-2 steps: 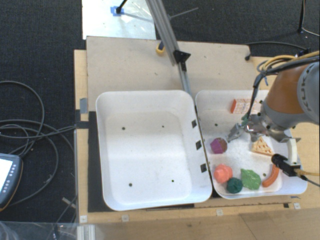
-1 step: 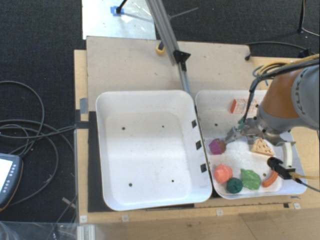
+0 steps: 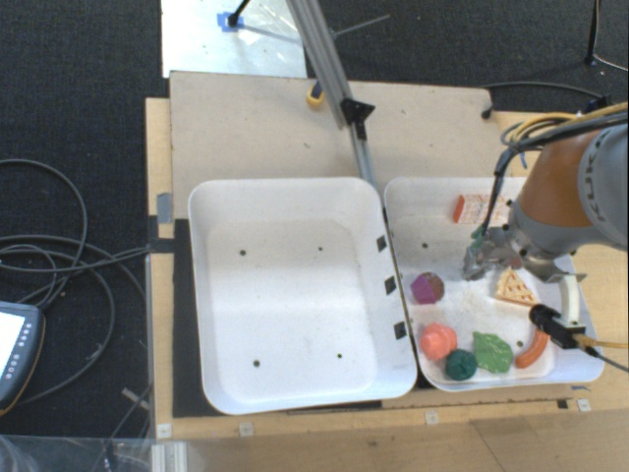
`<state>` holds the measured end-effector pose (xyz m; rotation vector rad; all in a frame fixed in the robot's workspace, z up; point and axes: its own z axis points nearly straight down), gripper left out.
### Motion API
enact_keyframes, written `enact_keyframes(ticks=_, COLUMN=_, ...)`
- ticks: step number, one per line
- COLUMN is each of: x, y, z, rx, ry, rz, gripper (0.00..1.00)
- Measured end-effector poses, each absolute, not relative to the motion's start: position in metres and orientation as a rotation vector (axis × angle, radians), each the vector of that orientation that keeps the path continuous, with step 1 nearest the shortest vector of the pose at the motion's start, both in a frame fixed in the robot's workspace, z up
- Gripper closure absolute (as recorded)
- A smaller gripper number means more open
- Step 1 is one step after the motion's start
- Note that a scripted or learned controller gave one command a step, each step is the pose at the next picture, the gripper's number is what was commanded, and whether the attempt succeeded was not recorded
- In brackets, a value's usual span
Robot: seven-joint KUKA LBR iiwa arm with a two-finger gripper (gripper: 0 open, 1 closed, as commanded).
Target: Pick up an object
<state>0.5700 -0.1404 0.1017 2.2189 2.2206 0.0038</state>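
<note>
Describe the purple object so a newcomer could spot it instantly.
Look at the right bin of the two white bins. Along its left side, about halfway down, just left of the gripper, sits the purple object, small and roundish. It is the one purple piece there; the orange-pink ball lies below it and the teal ball lower still.

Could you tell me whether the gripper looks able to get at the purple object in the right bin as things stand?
Probably yes: the purple object lies by itself on the bin floor, apart from its neighbours, just left of the gripper.
</note>
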Motion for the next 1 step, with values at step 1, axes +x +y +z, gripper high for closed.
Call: enact_keyframes(ticks=1, x=0.5691, y=-0.1423, z=0.1658, rx=2.213, ry=2.221, rz=0.006, gripper=1.0)
